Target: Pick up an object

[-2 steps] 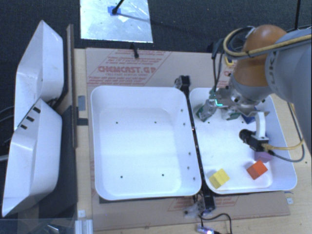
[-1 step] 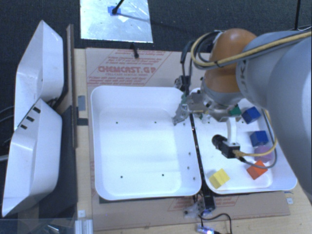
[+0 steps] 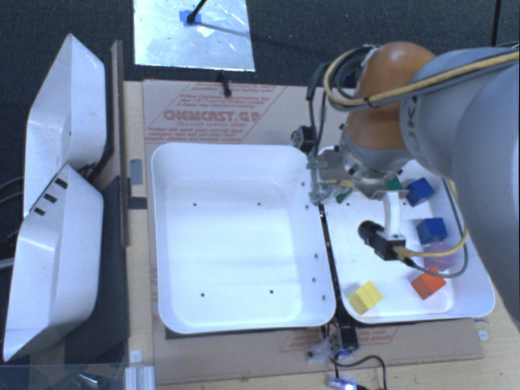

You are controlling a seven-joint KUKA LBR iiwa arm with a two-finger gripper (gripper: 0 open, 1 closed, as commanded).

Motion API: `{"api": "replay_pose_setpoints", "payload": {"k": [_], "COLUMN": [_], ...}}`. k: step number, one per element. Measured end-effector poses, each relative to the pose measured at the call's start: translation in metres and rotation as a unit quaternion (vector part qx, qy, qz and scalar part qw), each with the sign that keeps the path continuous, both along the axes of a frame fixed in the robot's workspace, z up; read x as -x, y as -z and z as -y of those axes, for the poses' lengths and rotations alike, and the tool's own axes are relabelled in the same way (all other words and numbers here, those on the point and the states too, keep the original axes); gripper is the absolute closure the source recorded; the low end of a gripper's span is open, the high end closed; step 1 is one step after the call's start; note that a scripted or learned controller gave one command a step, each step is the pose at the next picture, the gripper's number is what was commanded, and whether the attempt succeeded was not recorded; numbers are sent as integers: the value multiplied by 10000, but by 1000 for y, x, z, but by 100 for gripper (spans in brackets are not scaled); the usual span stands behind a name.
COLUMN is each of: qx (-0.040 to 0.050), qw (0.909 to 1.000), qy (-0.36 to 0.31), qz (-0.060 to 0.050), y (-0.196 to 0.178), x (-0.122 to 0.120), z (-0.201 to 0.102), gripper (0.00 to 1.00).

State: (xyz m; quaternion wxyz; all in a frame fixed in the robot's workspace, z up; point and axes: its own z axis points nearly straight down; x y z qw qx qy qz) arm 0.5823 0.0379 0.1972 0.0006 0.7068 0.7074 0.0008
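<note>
My gripper hangs low over the left edge of the right bin, close to the divider between the two bins. A small green piece shows just beside it, partly hidden by the wrist. In the same bin lie a yellow block at the front, an orange block to its right, and two blue blocks further back. A pale pink object sits between the lower blue block and the orange one.
The left bin lies beside the gripper, its right wall directly under the wrist. A black cable fitting dangles from the arm over the right bin. White covers stand at the far left, and a shiny plate lies at the back.
</note>
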Motion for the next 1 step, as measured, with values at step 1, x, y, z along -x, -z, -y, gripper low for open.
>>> {"api": "replay_pose_setpoints", "payload": {"k": [1], "qx": [-2], "qw": [10000], "qy": [-12], "qz": [15], "y": [-28], "x": [-58], "z": [-41], "gripper": [100]}}
